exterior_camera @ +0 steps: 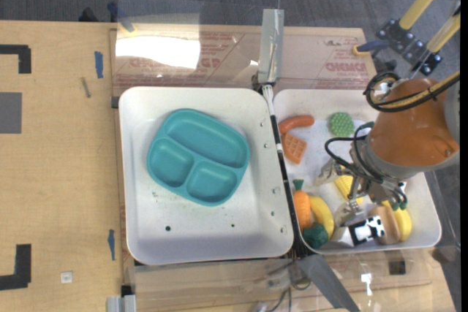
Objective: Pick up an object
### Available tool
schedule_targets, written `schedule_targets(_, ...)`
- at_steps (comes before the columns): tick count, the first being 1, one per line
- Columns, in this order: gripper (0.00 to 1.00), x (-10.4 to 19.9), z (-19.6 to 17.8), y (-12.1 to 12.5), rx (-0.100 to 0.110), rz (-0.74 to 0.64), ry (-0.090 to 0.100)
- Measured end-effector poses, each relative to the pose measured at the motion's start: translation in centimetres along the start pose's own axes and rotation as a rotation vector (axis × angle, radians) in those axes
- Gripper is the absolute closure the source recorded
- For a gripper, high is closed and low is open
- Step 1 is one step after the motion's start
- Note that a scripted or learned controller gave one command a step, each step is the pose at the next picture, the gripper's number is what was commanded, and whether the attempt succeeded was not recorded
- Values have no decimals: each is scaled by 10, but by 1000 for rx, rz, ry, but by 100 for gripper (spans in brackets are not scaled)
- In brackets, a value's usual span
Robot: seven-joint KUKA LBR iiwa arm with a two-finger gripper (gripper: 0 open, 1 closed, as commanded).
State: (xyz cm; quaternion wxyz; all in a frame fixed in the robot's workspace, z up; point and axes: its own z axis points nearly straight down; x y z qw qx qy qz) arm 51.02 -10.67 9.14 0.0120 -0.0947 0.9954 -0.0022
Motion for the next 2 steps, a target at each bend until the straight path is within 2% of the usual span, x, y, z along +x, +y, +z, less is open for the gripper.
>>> schedule_targets(1,0,-19,2,-2,-3,86,12)
schedule_targets(2,100,-24,-11,-2,1,84,-4)
